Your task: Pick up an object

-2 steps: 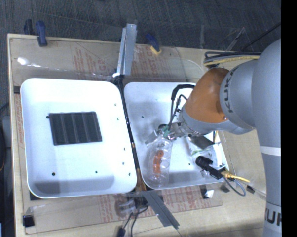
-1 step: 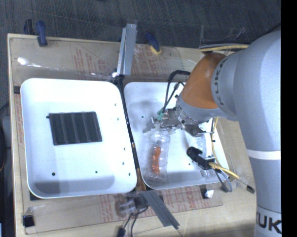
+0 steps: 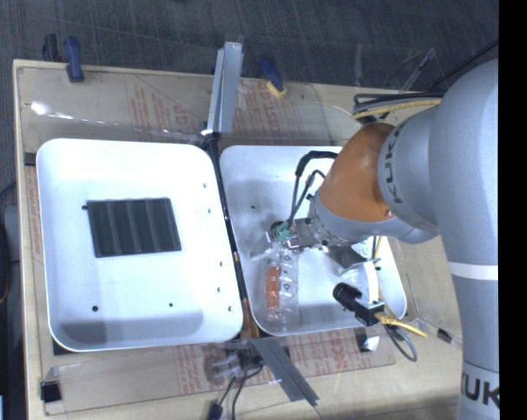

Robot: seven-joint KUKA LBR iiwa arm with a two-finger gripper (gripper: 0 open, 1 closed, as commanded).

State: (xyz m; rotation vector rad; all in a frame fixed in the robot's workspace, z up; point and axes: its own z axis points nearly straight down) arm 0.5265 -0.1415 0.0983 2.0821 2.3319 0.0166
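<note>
1. The bottle (image 3: pixel 281 291) lies just below my end effector (image 3: pixel 287 237) in the right bin (image 3: pixel 246 169), near the table's front edge; touching or not, I cannot tell.
2. I cannot tell how wide my end effector is.
3. The bottle is clear plastic with orange inside.
4. I count one bottle, two bins, and one dark slab (image 3: pixel 134 227) in the left bin (image 3: pixel 62 160).

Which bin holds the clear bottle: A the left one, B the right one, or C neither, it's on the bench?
B: the bottle lies inside the right bin, near its front left corner, below the arm.
</note>
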